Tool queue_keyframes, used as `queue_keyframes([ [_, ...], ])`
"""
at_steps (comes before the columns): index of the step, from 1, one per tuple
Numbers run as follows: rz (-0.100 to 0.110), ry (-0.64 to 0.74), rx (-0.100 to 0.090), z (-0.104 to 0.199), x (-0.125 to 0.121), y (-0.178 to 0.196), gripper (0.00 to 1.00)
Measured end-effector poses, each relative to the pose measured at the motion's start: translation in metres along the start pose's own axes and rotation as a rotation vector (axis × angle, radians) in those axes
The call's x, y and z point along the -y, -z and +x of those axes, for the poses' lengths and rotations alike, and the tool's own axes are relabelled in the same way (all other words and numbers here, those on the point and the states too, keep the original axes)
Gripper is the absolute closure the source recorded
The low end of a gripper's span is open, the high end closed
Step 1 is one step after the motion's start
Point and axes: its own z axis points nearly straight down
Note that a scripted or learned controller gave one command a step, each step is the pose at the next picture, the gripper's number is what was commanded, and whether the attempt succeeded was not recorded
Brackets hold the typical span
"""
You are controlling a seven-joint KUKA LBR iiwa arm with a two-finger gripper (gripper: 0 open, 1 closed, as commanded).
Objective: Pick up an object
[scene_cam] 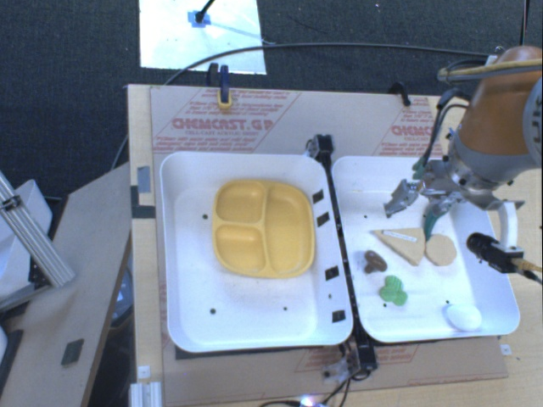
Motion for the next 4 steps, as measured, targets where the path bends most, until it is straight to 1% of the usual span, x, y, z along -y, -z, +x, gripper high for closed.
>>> queue_keyframes([
  [1,-0.012,0.002,0.001,0.000,-0.003,0.007,0.00],
  [2,-0.009,0.000,0.001,0.005,-0.006,-0.055,0.00],
  [3,-0.009,0.000,0.000,0.009,-0.009,-0.097,0.00],
  [4,-0.020,-0.001,0.004,0.008,-0.013,-0.128,0.00],
])
